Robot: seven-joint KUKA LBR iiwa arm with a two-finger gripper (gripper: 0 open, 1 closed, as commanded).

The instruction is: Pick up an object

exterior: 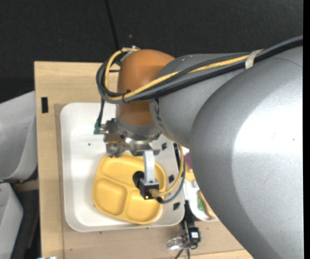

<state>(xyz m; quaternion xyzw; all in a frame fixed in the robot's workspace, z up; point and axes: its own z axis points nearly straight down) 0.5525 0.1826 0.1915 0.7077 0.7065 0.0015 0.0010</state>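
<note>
Yellow divided tray point(114, 194) lies in the white bin point(73, 144), near its front right corner, with bare bin floor to the left and beyond. The gripper point(127, 143) hangs over the tray's far edge; open or closed, I cannot tell

- yellow tray point(117, 193): top edge hidden under the gripper point(124, 149); contact there can't be told.
- left bin point(76, 161): far corner behind the gripper and the rim to its right covered by the arm point(241, 144).
- right bin point(202, 213): right of the gripper, mostly under the arm, just a sliver in sight.
- green and pink bits point(200, 201) in that sliver: too cut off to name.
- small metal thing point(179, 243) on the bench point(47, 144), below the gripper: too small to tell.
- arm: cut off at the bottom edge.
</note>
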